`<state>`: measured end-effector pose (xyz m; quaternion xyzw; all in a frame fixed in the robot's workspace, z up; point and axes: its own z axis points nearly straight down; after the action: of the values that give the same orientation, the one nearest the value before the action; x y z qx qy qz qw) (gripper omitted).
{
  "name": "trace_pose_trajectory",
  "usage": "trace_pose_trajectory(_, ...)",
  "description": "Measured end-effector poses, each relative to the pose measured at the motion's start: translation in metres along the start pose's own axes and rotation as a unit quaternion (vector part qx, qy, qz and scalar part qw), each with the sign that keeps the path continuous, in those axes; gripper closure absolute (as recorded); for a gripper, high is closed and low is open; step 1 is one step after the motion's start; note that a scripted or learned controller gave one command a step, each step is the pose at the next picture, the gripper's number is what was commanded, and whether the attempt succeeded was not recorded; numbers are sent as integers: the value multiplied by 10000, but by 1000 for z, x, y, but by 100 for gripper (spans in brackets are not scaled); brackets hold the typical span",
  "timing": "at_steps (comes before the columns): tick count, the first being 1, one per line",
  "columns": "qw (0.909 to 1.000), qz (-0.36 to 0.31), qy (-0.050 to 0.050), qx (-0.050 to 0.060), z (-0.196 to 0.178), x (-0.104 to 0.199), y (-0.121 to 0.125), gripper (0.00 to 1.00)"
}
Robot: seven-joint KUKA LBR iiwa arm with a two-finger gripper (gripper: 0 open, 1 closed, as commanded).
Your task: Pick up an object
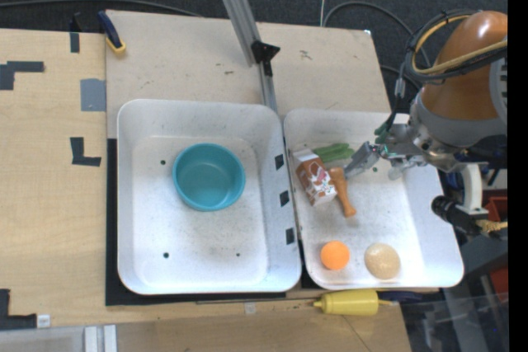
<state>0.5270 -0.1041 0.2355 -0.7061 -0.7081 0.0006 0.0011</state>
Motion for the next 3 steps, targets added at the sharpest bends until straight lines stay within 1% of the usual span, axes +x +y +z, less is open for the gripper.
trace_pose_trajectory(1,10000,3,-1,-2,0,0,0,0)
trace_pose_trajectory(2,10000,7,-1,24,48,5,-8,0)
trace_pose_trajectory(3,10000,9,2,36,112,6,-11,0)
